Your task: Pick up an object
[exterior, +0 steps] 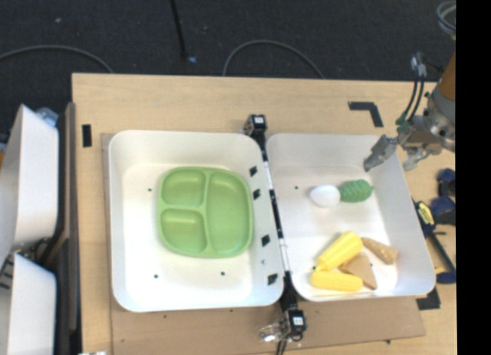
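The right bin [307, 154] holds a white egg-shaped object [324, 195] touching a green knobbly object [355, 190] near its middle. At its front lie two yellow pieces [340, 250] [335, 281] and two tan pieces [380, 250] [360, 271], bunched together. My gripper [394, 157] hangs over the right bin's far right edge, above and to the right of the green object. It is open, with nothing between its fingers [376, 153].
A green divided plate [205, 212] lies in the left bin [126, 192]. A black clip [255, 124] sits where the bins meet at the back. Blue and yellow tools [437, 208] lie on the bench right of the right bin.
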`<state>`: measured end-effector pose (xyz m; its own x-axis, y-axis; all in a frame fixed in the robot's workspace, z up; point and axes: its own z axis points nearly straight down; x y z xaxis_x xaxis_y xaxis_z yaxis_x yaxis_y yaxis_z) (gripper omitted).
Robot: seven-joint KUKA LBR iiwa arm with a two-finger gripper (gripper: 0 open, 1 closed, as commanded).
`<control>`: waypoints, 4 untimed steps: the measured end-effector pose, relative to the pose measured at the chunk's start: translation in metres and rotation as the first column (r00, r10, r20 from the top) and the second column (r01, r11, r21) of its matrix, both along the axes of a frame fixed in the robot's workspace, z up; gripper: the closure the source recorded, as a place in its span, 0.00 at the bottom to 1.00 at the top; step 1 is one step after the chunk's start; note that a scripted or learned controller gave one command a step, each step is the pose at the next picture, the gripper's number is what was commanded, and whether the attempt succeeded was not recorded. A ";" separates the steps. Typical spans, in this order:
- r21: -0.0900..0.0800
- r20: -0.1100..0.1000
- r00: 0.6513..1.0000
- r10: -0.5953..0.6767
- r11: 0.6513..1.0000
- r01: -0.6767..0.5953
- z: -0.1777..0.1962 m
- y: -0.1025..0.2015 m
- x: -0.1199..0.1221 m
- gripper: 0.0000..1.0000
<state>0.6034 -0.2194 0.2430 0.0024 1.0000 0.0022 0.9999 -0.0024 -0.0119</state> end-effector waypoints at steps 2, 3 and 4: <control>-0.003 0.008 1.000 0.004 1.000 -0.004 -0.044 -0.003 0.012 0.00; -0.003 0.008 1.000 0.006 1.000 -0.006 -0.090 -0.002 0.018 0.00; -0.003 0.008 1.000 0.004 1.000 -0.004 -0.144 -0.003 0.017 0.00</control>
<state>0.6208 -0.2226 0.0993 -0.0019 1.0000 -0.0009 1.0000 0.0019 -0.0034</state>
